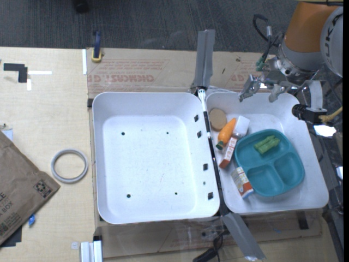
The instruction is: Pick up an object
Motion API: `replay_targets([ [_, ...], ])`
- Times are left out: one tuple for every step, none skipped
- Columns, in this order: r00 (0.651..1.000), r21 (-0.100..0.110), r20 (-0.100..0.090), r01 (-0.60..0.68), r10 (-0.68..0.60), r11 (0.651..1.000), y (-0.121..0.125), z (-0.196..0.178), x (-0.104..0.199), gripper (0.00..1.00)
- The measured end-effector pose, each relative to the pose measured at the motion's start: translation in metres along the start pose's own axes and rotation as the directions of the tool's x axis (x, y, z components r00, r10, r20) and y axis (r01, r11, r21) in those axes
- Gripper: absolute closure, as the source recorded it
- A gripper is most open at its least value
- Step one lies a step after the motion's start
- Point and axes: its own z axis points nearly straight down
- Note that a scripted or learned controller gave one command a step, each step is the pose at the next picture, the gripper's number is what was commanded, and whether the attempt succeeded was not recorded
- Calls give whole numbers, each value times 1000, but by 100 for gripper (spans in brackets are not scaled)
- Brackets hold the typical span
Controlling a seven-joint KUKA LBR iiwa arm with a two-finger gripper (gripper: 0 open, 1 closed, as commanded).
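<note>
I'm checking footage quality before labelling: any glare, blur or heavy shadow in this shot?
Camera view: even, soft lighting and faint shadows; the white bins look bright but keep their detail; the teal tray and the items beside it are sharp; the gripper at the right bin's far edge is slightly soft.

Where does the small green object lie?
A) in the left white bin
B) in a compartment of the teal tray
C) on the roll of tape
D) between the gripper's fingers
B: the green object rests in the upper compartment of the teal tray, which sits in the right bin.
</note>
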Motion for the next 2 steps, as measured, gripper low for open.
replay_targets([
  [996, -7, 2, 88, -88, 996, 9, 133, -4, 0],
  [983, -6, 0, 183, -183, 983, -36, 134, -2, 0],
])
